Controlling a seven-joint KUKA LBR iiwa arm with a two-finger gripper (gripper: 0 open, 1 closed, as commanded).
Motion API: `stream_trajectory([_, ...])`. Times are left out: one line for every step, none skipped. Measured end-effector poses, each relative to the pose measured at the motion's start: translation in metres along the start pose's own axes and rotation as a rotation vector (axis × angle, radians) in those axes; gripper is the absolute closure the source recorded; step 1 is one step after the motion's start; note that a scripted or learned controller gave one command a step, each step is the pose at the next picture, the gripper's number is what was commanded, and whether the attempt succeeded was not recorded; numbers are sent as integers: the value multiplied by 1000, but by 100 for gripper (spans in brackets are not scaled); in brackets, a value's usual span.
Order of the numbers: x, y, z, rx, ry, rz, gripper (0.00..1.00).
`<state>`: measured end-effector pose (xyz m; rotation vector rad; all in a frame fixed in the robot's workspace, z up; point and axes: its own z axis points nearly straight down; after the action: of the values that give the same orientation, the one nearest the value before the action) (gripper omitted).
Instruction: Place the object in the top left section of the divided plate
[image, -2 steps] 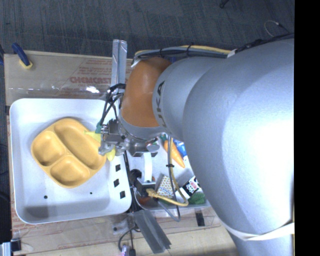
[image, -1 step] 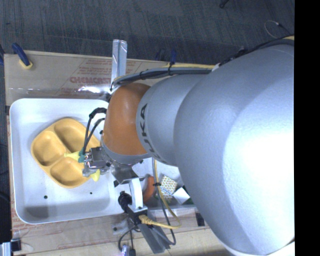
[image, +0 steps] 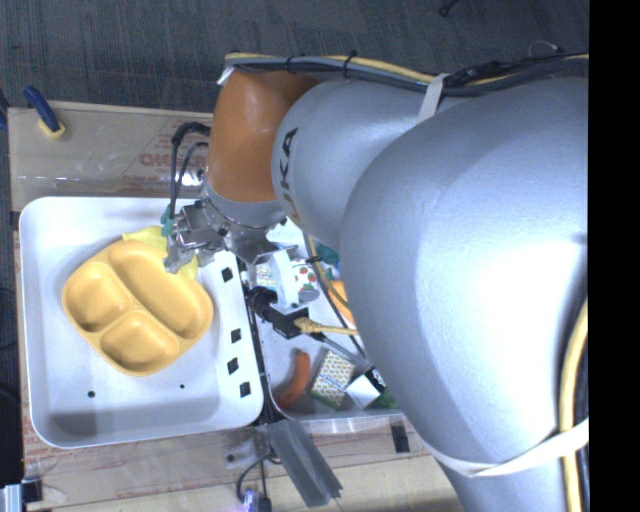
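Camera view: the pincer (image: 183, 243) sat over the upper right rim of the divided plate (image: 135, 305) in the left bin (image: 50, 400). We could not tell its opening, nor see any object in it. Risk, we judged: a release here lands on the rim or slips outside. The arm (image: 450, 230) hid most of the right bin (image: 325, 400); its clutter was unreadable.

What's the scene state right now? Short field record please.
plate: yellow divided plate lying in the left bin
plate sections: three, nothing seen in them
arm: grey KUKA arm reaching in from the right, covering most of the right bin
gripper: over the plate's upper right rim
right bin items: brown sausage-shaped object, patterned packet
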<state>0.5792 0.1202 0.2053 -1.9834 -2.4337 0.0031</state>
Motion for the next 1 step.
stream_trajectory([38, -36, 13, 4, 0, -217, 100])
